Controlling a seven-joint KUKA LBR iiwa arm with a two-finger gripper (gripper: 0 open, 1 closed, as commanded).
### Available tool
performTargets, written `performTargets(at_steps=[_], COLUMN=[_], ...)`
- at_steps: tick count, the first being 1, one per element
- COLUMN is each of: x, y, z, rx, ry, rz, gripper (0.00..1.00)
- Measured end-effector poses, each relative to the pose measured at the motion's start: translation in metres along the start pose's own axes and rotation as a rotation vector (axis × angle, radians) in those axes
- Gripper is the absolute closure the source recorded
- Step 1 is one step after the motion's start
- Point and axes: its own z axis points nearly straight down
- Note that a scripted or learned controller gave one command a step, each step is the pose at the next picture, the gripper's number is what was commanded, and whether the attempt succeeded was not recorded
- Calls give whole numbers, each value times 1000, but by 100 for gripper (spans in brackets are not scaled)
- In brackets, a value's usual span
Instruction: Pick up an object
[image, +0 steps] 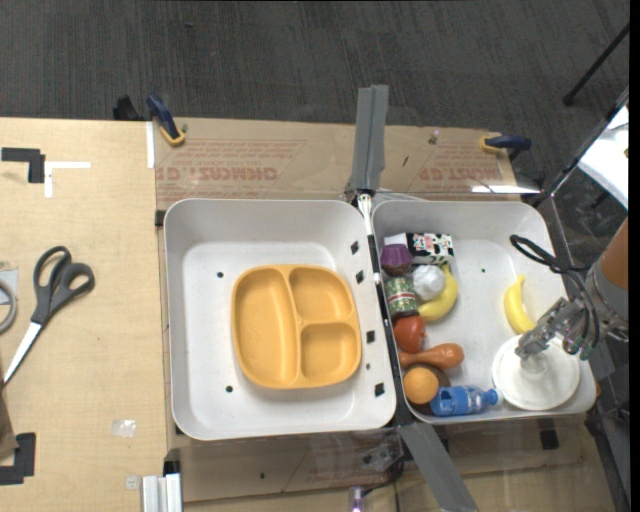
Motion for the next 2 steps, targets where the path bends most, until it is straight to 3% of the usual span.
performTargets(at_steps=[1, 2], x=[0, -4], y=[0, 1], z=[0, 47], rx=[0, -5], ry=[0, -10], rz=[1, 39], gripper=[0, 0])
